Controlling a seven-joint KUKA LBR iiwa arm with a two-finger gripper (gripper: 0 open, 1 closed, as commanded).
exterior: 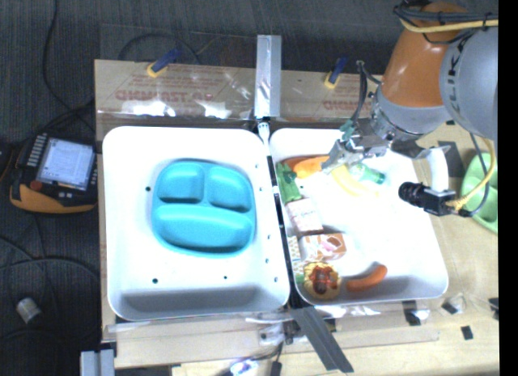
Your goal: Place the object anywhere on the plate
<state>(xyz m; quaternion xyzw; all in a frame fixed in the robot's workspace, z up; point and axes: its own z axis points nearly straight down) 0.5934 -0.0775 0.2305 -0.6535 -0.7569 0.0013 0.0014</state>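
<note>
Two white bins sat side by side on the bench. At the far left, outside them, a small handheld screen device (63, 164) lay on the dark floor at about nine o'clock. The left bin (129, 285) held the blue plate (202, 206), a three-compartment dish, with nothing on it; the placing step had not yet been done.

Across the divider, the right bin (421, 269) carried the clutter: a green packet (288, 182) against the divider, an orange piece (306, 164) just beside it toward twelve o'clock, a small white box (304, 217) near the middle, a printed packet (328, 247) below that, a round red-and-yellow item (322, 279) at six o'clock and a sausage-shaped orange thing (367, 276) toward five.

At the bin's one o'clock corner the gripper (354, 154) hung low over a yellow object (353, 180), probably the thing to be moved. Whether the claw was apart or together could not be told, nor whether anything sat between it.

The risks, as judged: the yellow object lay close to the orange piece, so a closing claw could nudge or catch the neighbour instead. A shallow pinch might let the object slip during the carry over the divider. A low carry could also clip that ridge between the bins.
</note>
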